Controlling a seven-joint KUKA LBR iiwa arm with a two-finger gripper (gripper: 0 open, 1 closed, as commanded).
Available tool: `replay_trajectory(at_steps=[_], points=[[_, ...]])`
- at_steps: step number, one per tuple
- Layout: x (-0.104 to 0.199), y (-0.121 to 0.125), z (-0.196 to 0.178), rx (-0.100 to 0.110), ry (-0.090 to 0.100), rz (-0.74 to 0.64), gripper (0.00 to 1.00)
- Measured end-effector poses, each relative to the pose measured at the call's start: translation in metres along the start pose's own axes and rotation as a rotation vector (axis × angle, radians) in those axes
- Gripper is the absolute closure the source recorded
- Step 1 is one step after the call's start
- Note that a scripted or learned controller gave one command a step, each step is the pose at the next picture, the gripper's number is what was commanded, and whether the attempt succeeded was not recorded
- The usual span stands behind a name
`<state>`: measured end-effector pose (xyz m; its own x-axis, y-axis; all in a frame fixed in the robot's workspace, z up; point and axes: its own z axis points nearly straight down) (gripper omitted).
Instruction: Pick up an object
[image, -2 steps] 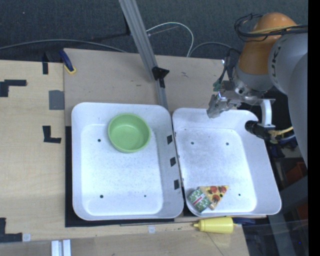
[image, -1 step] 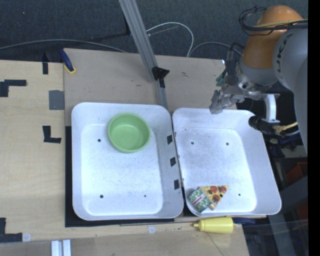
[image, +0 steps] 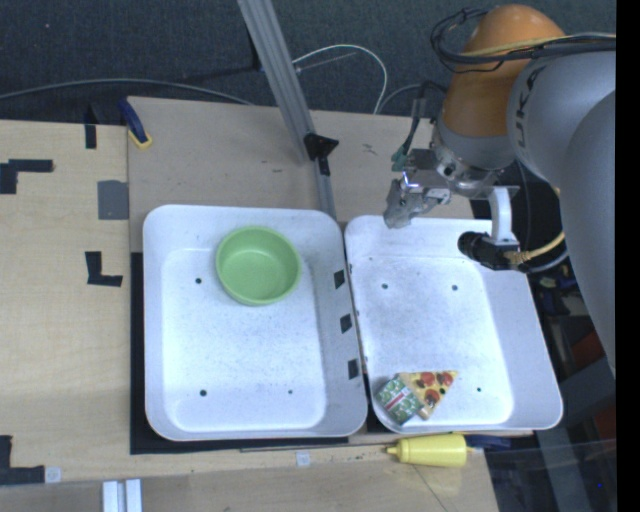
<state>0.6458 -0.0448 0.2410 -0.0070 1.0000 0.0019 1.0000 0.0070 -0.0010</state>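
Hanging over the far rim of the right bin (image: 520, 330), at about the bin's 11 o'clock corner, the gripper (image: 403, 212) carries nothing that can be seen; whether it is spread or closed cannot be told from this slanted view, since it reads as one small grey lump under the wrist.

Nearest candidate in that bin is the small printed food packet (image: 412, 391), green, red and yellow, lying flat at the bin's 7 o'clock corner against the near rim. From the gripper it sits at roughly 6 o'clock, almost the whole depth of the bin away, well apart. Its long axis runs from about 2 o'clock to 8 o'clock, so a grasp across its short side would probably want the wrist turned to match, and its closeness to the bin wall could crowd one side of the grip.

A green bowl (image: 258, 264) stands upright in the left bin (image: 170, 400), at about 8 o'clock from the gripper and across the shared divider. A yellow squeeze bottle (image: 432, 451) lies on its side outside the bins, just beyond the right bin's near rim, its long axis 3 to 9 o'clock.
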Motion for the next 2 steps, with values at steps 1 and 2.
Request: replay_trajectory(at_steps=[1,2], points=[[0.053,-0.008,-0.006,0.001,0.000,0.000,1.00],[0.105,-0.030,0.003,0.003,-0.001,0.001,1.00]])
